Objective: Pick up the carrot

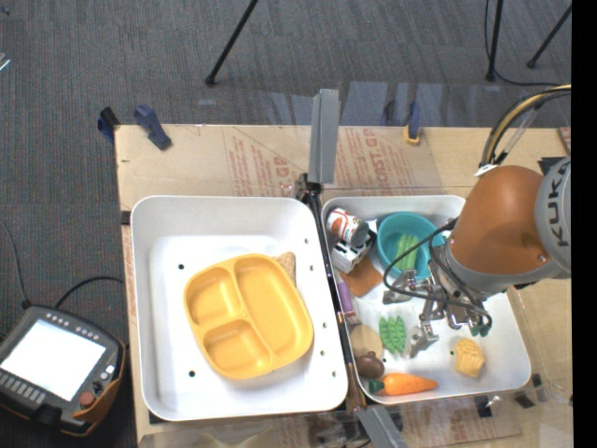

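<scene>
The orange carrot (403,385) lies on its side along the front edge of the right bin (516,362), its tip pointing right. My gripper (424,337) hangs over the middle of that bin, just above and slightly right of the carrot and apart from it. It is open with nothing between its fingers. The arm's orange band (499,227) covers the bin's right rear part.
Around the gripper lie a green bumpy toy (394,334), a yellow corn piece (469,357) and a brown lump (369,364). A teal bowl (403,241) and a small can (347,231) stand at the back. The left bin (159,250) holds a yellow divided plate (247,317).
</scene>
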You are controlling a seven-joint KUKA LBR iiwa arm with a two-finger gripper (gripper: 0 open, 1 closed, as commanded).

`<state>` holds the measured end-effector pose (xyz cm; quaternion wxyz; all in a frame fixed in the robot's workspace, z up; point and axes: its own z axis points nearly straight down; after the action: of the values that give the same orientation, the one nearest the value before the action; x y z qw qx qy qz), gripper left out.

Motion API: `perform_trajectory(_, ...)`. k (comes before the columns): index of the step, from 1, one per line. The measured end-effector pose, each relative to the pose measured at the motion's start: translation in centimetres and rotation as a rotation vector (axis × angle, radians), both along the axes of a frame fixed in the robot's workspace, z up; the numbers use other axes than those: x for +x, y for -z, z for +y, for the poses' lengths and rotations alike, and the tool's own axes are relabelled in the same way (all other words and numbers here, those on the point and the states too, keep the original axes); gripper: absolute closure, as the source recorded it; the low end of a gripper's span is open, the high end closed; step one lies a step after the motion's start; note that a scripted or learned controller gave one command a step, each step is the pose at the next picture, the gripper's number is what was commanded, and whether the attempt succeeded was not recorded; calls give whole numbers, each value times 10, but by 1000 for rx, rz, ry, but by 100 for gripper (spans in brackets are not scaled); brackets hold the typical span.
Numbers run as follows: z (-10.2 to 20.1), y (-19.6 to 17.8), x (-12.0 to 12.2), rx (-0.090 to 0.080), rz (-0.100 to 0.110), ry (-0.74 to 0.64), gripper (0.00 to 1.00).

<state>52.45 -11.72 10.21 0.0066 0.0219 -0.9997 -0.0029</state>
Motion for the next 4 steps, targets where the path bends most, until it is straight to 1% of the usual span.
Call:
perform_trajectory(1, -53, 14, -45, -6, -16, 160, 0)
perform_trajectory(2, 41, 15, -48, -3, -12, 196, 0)
perform_trajectory(3, 18, 15, -33, -8, -10, 501, 0)
perform_trajectory(4, 78, -91, 33, -4, -23, 536, 0)
